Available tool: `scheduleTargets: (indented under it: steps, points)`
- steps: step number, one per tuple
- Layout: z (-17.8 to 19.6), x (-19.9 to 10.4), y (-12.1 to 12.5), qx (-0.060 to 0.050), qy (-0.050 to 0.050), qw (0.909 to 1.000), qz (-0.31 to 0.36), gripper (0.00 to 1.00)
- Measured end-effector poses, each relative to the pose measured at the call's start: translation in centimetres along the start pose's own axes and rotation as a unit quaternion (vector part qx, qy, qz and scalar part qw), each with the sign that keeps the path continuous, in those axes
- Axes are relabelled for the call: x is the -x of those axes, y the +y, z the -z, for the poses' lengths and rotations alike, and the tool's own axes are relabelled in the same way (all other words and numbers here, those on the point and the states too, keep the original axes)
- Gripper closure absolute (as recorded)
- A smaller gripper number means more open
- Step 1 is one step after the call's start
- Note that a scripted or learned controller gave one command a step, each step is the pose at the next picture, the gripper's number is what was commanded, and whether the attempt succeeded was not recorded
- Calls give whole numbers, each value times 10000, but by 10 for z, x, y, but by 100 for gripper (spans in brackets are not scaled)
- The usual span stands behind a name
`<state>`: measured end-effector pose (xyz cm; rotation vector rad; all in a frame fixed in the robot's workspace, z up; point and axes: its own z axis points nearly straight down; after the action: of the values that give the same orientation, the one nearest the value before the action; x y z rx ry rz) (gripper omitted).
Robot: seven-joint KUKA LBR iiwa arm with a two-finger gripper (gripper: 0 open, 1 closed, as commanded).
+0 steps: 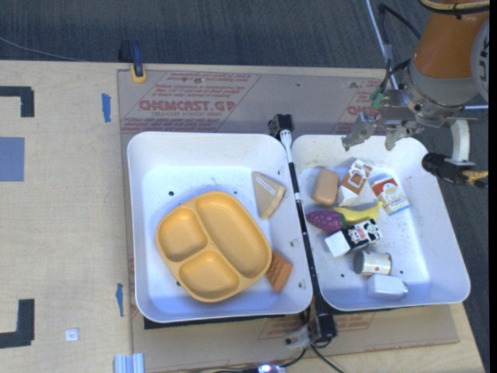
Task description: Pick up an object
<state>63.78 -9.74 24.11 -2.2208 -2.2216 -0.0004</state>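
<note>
Reaching in from the right, the arm [450, 45] shows its orange band near the top corner, and we see the tool [377, 137] hanging over the far rim of the right bin [446, 247]. Its two fingers [353, 137] point down and stand spread apart, with nothing between them.

On the brown board [194, 99] beyond the bins we read red lettering that looks like "CHEMCAST GP"; a second patch of red print near the tool is too blurred to read.

In the right bin we find a cluster of objects: a tan block [325, 186], a small orange-and-white carton [357, 178], a red-and-white packet [390, 193], a banana [359, 211], a purple piece [324, 221], a black-and-white box [362, 233], a small cup [374, 264] on its side and a white block [386, 286]. All lie nearer to us than the tool, and the carton is closest to it.

The left bin [147, 231] holds a yellow divided plate [213, 245], a pale wedge [268, 193] and an orange cracker [279, 271] at the plate's edge. A black clamp [280, 124] sits where the bins meet on the bench [54, 231].
</note>
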Motion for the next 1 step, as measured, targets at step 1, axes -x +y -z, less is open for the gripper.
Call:
scheduleTargets:
  steps: [1]
  points:
    - [-86,19,-43,-4,-3,10000,-8,0]
